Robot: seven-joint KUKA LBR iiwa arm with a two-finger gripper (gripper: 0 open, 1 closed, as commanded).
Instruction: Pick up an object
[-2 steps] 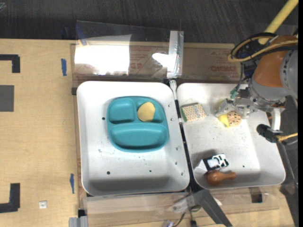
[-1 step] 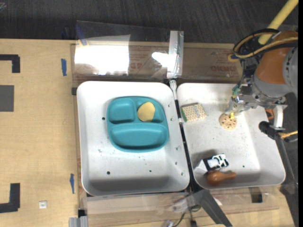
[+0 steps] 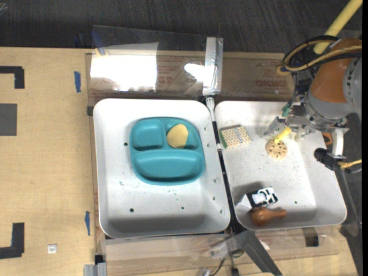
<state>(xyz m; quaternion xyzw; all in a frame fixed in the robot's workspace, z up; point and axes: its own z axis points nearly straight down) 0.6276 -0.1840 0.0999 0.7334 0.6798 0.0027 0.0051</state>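
My gripper (image 3: 289,126) hangs low over the back of the right bin (image 3: 299,180), reaching in from the right. A small yellow piece (image 3: 282,134) lies right under it, and whether the gripper touches it cannot be told. A round tan cookie with dark dots (image 3: 276,148) lies just in front of that. A checkered tan square (image 3: 234,136) rests at the bin's back left. Near the front lie a black-and-white object (image 3: 263,197) and a brown drumstick-shaped object (image 3: 267,214).
The left bin (image 3: 109,154) holds a teal divided plate (image 3: 167,164) with a yellow round object (image 3: 177,135) in its upper right compartment. A clear sheet (image 3: 152,68) and a metal strip stand behind the bins. Black cables (image 3: 333,160) run along the right bin's right edge.
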